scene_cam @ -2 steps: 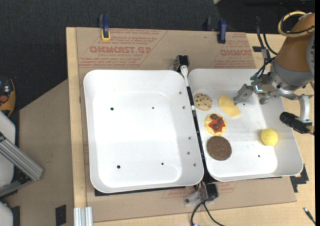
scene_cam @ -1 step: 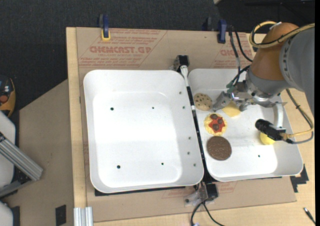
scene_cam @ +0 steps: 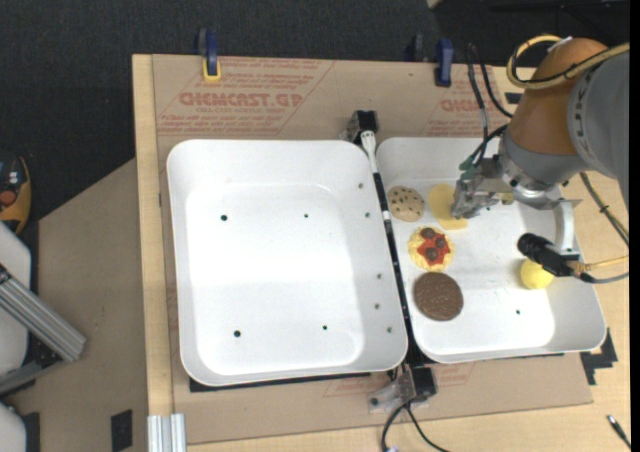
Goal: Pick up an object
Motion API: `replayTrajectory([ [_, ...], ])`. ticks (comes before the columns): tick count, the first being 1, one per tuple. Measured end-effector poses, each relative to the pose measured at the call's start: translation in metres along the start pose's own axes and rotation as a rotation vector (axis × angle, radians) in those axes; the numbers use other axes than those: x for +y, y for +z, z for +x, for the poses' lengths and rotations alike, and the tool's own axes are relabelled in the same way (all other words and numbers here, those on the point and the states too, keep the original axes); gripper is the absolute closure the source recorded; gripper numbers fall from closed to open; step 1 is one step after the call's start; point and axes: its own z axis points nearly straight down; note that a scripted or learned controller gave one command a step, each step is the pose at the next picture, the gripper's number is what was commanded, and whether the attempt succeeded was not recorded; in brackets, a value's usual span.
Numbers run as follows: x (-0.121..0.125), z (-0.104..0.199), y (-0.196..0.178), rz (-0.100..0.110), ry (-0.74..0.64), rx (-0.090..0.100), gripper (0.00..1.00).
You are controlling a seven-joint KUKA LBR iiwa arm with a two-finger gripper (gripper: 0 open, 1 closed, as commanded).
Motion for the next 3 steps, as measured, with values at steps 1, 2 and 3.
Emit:
replayTrajectory([
  [1, 0.000, 0.000, 0.000, 0.001, 0.000, 0.000, 0.00],
  [2, 0.000, 0.000, -0.010, -0.002, 0.000, -0.001, 1.00],
  [3, 0.000, 0.000, -0.010, -0.001, 0.000, -0.001, 0.00],
])
